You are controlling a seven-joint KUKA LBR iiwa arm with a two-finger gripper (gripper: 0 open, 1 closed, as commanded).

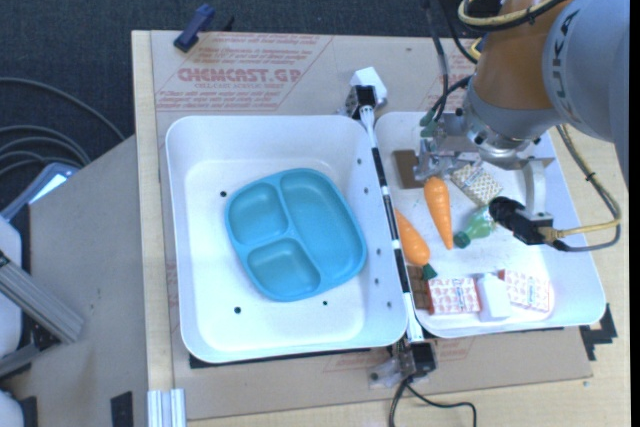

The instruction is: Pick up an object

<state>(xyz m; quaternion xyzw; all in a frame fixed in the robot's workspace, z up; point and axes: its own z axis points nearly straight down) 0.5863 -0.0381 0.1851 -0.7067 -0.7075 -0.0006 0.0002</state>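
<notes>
My gripper (437, 158) hangs over the back of the right bin (580, 300), at the end of the grey arm with the orange band. An orange toy carrot (438, 205) lies just in front of it, its thick end right at the gripper's tip; whether they touch is unclear. A second carrot (411, 237) lies along the bin's left wall. A small green piece (478, 226) sits to the right of the first carrot. A brown block (404, 167) lies left of the gripper and a checkered packet (476, 182) to its right.
Two red-and-white patterned packets (453, 295) (527, 290) and a white block (492, 296) lie at the right bin's front. The left bin (200, 310) bears a blue divided plate (293, 233). A blue clip (193, 28) lies on the board behind the bins.
</notes>
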